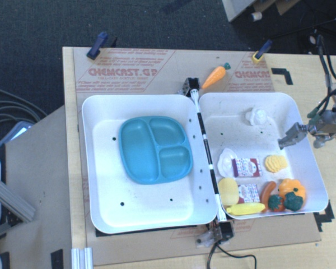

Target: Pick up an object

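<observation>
Camera view: the pincer (291,136) reaches in over the right rim of the right bin (302,114), a dull grey metal piece; whether it is clenched or released cannot be told, and nothing shows between it. Just below and left of it lies a ridged yellow piece (276,162), a small rounded oval with its long axis running left to right. Further down sits an orange pumpkin-like toy (293,188) with green bits beside it, and a glossy yellow banana (246,209) lying left to right along the bin's near wall. Up and left of the pincer is a crumpled white lump (257,116). Well to its left, in the left bin (101,206), rests a smooth teal divided plate (155,149). An orange carrot (214,77) lies on the cardboard-covered worktop (157,72), tip pointing lower left.
</observation>
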`<control>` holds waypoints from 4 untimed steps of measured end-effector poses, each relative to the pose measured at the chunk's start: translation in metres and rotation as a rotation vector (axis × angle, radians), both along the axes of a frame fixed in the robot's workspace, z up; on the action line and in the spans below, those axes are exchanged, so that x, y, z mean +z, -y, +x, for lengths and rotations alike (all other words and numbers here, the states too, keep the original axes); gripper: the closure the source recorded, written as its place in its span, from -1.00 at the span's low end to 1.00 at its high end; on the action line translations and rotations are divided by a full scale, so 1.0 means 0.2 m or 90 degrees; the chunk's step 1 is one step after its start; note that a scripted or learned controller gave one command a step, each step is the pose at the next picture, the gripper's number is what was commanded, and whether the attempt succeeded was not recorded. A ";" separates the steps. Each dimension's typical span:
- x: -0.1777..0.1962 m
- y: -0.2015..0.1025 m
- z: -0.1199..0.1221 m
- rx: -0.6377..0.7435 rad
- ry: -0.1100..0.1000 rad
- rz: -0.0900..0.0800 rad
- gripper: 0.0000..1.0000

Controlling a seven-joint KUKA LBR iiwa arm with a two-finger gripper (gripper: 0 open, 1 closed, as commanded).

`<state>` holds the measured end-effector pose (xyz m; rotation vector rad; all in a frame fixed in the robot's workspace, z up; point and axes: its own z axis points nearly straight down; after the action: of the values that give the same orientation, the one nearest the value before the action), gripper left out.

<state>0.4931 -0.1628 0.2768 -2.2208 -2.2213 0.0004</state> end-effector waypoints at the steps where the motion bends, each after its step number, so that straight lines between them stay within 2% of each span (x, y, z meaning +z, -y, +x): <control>1: -0.75 -0.01 -0.08 -0.001 -0.002 0.001 -1.00; 2: -0.96 -0.30 -0.07 0.001 -0.001 0.001 -1.00; 3: -0.91 -0.30 -0.07 -0.001 0.000 0.001 1.00; 4: -0.91 -0.30 -0.07 -0.001 0.000 0.000 -1.00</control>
<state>0.4787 -0.1032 0.0942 -2.2215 -2.2191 0.0003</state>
